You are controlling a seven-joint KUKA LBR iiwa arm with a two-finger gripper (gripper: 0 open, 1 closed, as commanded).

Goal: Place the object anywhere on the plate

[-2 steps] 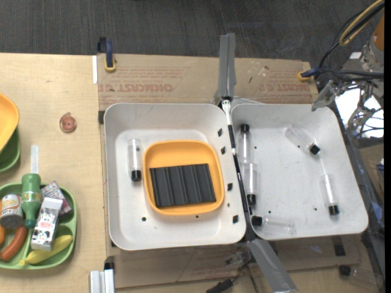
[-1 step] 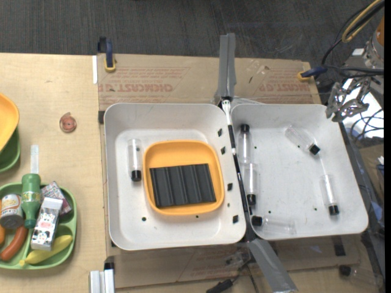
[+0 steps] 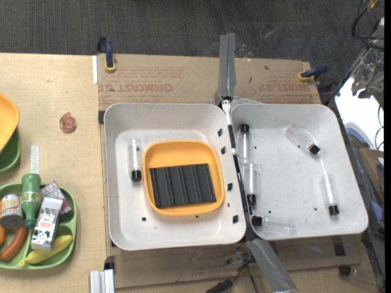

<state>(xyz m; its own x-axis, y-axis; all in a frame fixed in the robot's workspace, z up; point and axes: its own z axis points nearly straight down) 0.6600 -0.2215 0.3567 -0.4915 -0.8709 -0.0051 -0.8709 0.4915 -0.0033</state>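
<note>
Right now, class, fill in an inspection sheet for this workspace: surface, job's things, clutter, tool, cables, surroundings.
Surface: two white bins, left bin and right bin, on cardboard.
Job's things: orange plate in the left bin bearing a dark ridged block; clear tube beside it.
Clutter: several clear tubes in the right bin, e.g..
Tool: nothing seen.
Cables: dark wires at top right.
Surroundings: green tray of toy food on the left; blue clamps at the cardboard's back edge.

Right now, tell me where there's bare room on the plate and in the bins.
The yellow plate has only a bare rim around the black ridged block. The left bin has a free strip below the plate. The right bin is open mid-floor, between clear tubes on both sides.
</note>
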